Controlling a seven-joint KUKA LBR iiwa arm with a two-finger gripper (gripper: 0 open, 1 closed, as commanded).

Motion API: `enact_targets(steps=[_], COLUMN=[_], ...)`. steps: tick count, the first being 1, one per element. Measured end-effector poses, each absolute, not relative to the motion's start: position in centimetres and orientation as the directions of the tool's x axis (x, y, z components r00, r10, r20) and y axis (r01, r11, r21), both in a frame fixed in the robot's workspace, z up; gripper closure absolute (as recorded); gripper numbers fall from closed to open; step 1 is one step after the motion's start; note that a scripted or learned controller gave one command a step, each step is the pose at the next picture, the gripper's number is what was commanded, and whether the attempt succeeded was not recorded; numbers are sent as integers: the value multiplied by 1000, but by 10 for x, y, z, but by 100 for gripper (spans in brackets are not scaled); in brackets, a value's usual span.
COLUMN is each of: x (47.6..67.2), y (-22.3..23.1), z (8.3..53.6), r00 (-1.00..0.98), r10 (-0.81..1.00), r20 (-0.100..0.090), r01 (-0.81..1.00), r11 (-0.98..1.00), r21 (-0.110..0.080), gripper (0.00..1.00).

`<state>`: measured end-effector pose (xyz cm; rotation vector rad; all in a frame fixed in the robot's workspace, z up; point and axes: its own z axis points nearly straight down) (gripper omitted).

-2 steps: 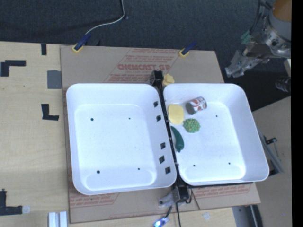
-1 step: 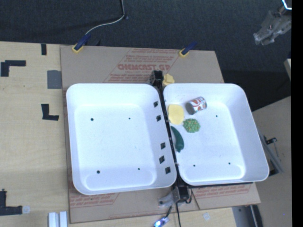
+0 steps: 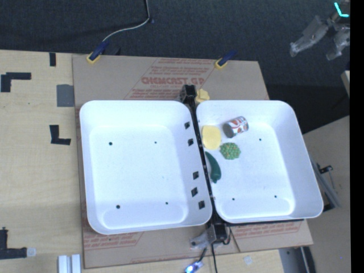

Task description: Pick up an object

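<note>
Several small objects lie in the left part of the right bin (image 3: pixel 284 169). A small red and white can (image 3: pixel 235 126) lies on its side. Beside it is a flat yellow piece (image 3: pixel 211 136), and just below sits a bumpy green ball (image 3: pixel 230 151). A dark green elongated piece (image 3: pixel 214 167) rests against the bin's left wall. My gripper (image 3: pixel 314 47) hangs high at the top right, off the bench and far from the bins. Its fingers are spread, and nothing is between them.
The left bin (image 3: pixel 136 169) adjoins the right one along a divider with black clips (image 3: pixel 196 164). Both stand on a cardboard sheet (image 3: pixel 170 78) held by blue and yellow clamps. A cable (image 3: pixel 142 16) runs over the dark floor at the back.
</note>
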<state>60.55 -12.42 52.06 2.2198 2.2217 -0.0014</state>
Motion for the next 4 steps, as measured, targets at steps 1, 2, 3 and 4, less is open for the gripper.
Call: enact_targets(steps=[1,2,3,4], x=[595,597,597,591], y=[-37,-42,-31,-105], z=[390,408,523,536], r00=[-9,-4,-3,6], r10=[1000,1000,1000,1000], r20=[4,-1,-1,-3], r01=[1000,1000,1000,1000], r11=[9,4,3,-6], r21=[-16,-2,13,2], gripper=[0,100,100,100])
